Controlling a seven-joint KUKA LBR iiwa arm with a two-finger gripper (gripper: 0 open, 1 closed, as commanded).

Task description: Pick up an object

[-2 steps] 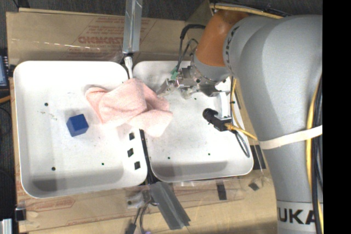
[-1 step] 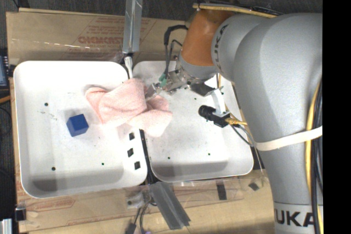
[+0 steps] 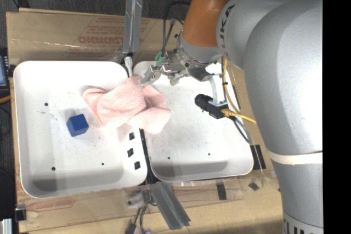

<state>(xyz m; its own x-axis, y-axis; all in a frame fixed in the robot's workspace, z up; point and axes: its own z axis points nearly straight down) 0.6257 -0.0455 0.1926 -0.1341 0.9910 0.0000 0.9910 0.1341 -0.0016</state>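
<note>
A crumpled pink cloth (image 3: 129, 104) lies draped over the divider between the two bins, mostly in the left bin (image 3: 33, 134), with one corner hanging into the right bin (image 3: 192, 142). A small blue cube (image 3: 77, 124) sits on the left bin's floor, left of the cloth. My gripper (image 3: 150, 76) hangs at the far end of the divider, its tip right at the cloth's upper edge, which rises toward it. The wrist hides how the tip meets the cloth.
The grey arm with its orange band (image 3: 205, 13) covers the right side and the right bin's far corner. A black cable plug (image 3: 211, 106) hangs over the right bin. A grey metal post (image 3: 132, 24) stands behind the bins.
</note>
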